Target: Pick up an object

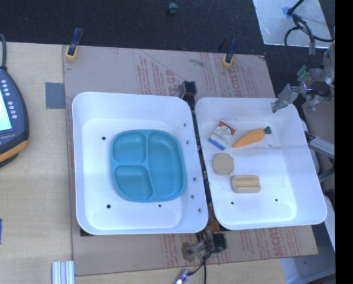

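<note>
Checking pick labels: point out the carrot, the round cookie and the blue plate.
carrot (pixel 249 138), camera view, middle of its orange body.
round cookie (pixel 223 164), camera view, centre of its top face.
blue plate (pixel 148 164), camera view, ridge where its three compartments meet.

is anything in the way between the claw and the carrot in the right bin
Nothing visible blocks it. The claw sits at the right bin's upper right rim, and the carrot lies just down-left of it on bare bin floor. The small carton, the round cookie and the tan block all lie beyond the carrot.
</note>
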Tool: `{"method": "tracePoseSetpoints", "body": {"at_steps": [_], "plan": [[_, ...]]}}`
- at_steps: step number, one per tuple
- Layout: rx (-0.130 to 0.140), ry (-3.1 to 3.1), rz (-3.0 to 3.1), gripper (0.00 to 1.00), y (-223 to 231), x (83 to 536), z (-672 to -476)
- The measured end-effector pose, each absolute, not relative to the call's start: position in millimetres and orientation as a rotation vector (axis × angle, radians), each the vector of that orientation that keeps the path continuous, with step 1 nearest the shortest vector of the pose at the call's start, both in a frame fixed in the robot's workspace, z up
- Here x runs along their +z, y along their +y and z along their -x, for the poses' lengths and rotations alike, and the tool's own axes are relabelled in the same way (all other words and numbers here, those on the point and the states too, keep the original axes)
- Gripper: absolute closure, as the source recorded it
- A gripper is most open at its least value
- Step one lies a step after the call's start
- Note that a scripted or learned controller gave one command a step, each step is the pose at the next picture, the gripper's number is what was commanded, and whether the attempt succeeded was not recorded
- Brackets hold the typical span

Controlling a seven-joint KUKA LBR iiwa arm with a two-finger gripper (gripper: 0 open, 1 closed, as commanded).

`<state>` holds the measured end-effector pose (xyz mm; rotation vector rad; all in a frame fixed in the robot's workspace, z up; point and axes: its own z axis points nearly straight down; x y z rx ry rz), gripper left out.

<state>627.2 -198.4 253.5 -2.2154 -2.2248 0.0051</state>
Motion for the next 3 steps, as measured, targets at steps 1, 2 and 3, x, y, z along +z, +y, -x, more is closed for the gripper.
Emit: {"method": "tracePoseSetpoints", "body": {"at_steps": [1, 2, 3], "plan": [[-0.004, -2.234, 2.222, 0.00, -142.1, 107.5, -626.3], [-0.003, -2.231, 2.225, 0.00, -125.2, 96.3, -597.9], [0.003, -2.231, 2.217, 0.00, -103.4, 95.7, -615.0]]}}
